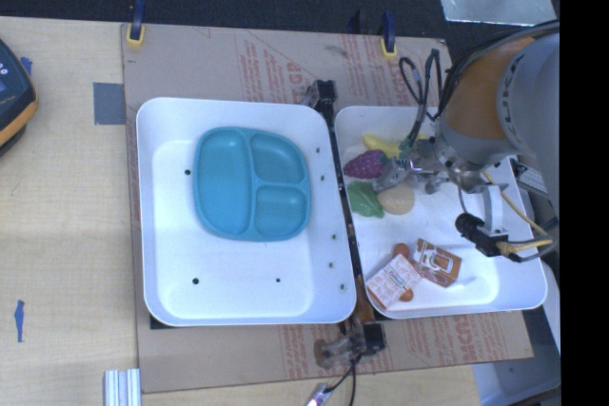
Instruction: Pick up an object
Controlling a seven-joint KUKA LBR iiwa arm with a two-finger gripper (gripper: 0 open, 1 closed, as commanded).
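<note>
Gripper [407, 164]: lowered into the right bin [519, 299], at its upper left part, among a cluster of toy foods. Whether it is open, closed or gripping anything cannot be told; the metal parts at its tip are small and blurred against the items.

Concealment: the grey arm with its orange band [476, 100] covers the bin's upper right part. Black cables loop above the wrist.

Objects nearest the tool: a purple grape bunch [365, 164] just left of the tip, a yellow piece [379, 145] above it, a green piece [364, 199] and a beige rounded piece [398, 201] just below. Contact cannot be confirmed.

Two flat snack packets [415, 271] lie near the bin's lower edge, well apart from the tool.

Left bin [171, 290]: holds a blue divided plate [251, 183].
</note>
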